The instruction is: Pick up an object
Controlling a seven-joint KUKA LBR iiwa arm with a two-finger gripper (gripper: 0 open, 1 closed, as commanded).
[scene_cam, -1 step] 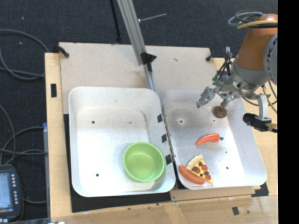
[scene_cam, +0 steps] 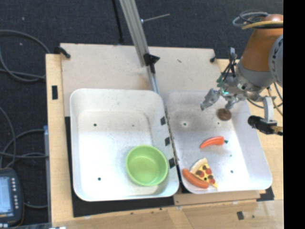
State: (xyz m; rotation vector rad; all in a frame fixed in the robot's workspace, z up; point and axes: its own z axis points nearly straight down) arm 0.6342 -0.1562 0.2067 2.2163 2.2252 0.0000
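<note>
My gripper [scene_cam: 218,100] hovers over the back of the right bin [scene_cam: 252,175], its two fingers spread open with nothing between them. A small brown round object [scene_cam: 224,113] lies on the bin floor just in front of the right finger, close to its tip. Further forward an orange-red chili pepper [scene_cam: 212,141] lies on its side. A pizza slice [scene_cam: 203,170] and a red sausage [scene_cam: 194,178] rest together at the bin's front left corner.
A green bowl [scene_cam: 147,164] stands in the front right part of the left bin [scene_cam: 95,128]. A slanted metal pole [scene_cam: 138,30] rises from behind the divide between the bins. Black clips sit along that divide.
</note>
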